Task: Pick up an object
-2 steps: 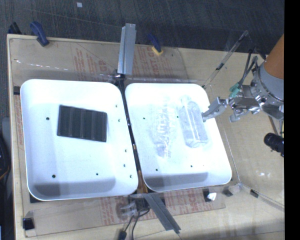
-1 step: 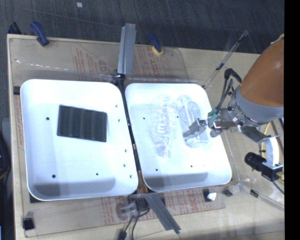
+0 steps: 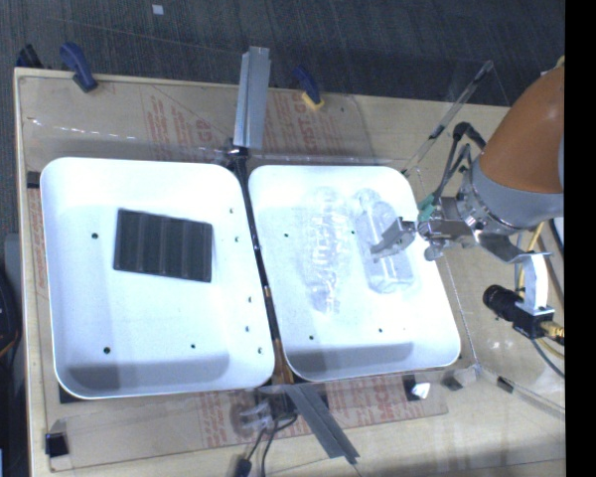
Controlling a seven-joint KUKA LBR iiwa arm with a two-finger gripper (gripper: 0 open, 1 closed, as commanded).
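A dark grey ribbed rectangular pad lies flat in the left bin. In the right bin lie two see-through plastic items: a clear bottle on the right side and a clear crinkled piece near the middle. My gripper reaches in from the right over the right bin's right side, directly above the clear bottle's upper part. The view does not show whether it touches the bottle. The arm's orange band is at the right edge.
A metal bar stands at the back between the bins, and another bar lies at the front. Blue clamps hold the board's back edge. Cables and a black fitting hang right of the right bin.
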